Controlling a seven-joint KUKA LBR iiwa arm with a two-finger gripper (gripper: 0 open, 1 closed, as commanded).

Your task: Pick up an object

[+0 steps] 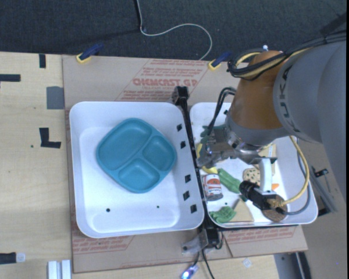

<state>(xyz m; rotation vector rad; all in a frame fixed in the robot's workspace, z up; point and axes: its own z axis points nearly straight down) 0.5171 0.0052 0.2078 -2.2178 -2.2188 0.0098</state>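
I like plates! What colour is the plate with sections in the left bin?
The divided plate is blue, a light teal shade, clear in the camera view.

Bulky grey arm (pixel 317 92) with lettering, orange band (pixel 253 100) above the wrist, yellow and black cables (pixel 250 63) looped alongside

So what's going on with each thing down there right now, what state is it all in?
Blue divided plate: lying flat in the left bin, nothing on it.
Right bin: holds a clutter of small objects, with the arm above it.
Small can: lying near the divider.
Green pieces: loose in the right bin.
Gripper: low over the right bin's left side; whether it holds anything is hidden.
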